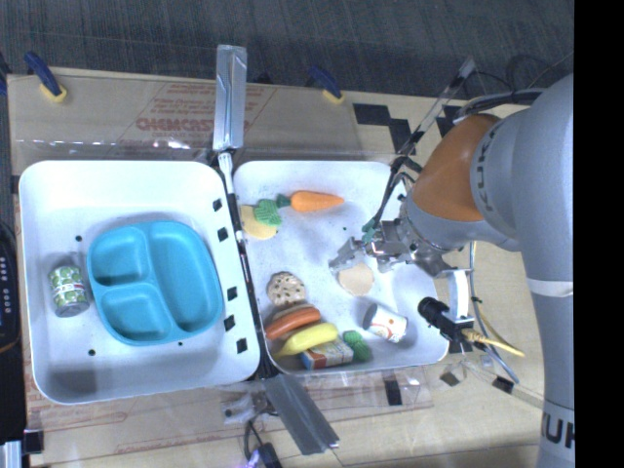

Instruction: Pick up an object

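The right bin holds several small objects. An orange carrot lies at the back beside a yellow and green toy. A speckled cookie, a red sausage, a yellow banana and a small box crowd the front left. A white and red cup lies on its side at the front. My gripper hangs open just behind and above a beige round piece, with nothing between its fingers.
The left bin holds a blue divided tray and a green patterned can. A metal divider rises between the bins at the back. The arm's grey body overhangs the right bin's right wall.
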